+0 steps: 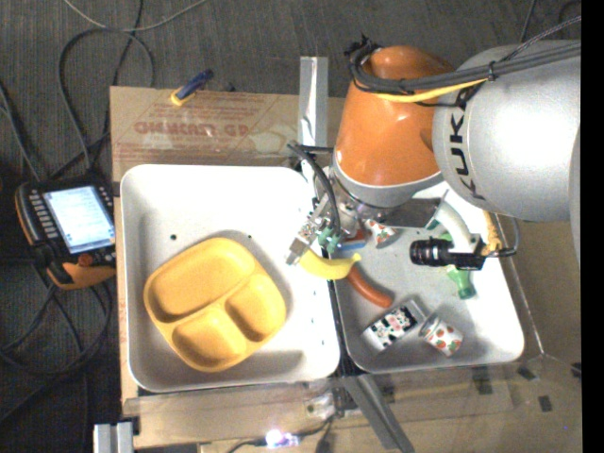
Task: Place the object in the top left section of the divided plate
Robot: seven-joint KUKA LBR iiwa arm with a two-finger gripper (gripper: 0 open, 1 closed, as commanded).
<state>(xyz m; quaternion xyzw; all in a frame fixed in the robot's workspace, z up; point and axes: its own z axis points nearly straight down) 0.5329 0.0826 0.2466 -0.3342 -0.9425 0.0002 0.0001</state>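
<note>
1. Your banana (326,267) lies across the rims between the two bins, long axis running left to right, ends curving up.
2. The jaws (316,239) sit just above it; you cannot tell their opening.
3. The divided plate (215,300) rests in the left bin (142,196).

The grey arm (514,140), orange-banded above the wrist, reaches in from the right, its gripper (321,243) pointing down over the bins' adjoining edges.

Glossy yellow plastic divided plate (215,300), smooth white bins (151,196), seemingly matt brown cardboard (208,130) behind.
</note>
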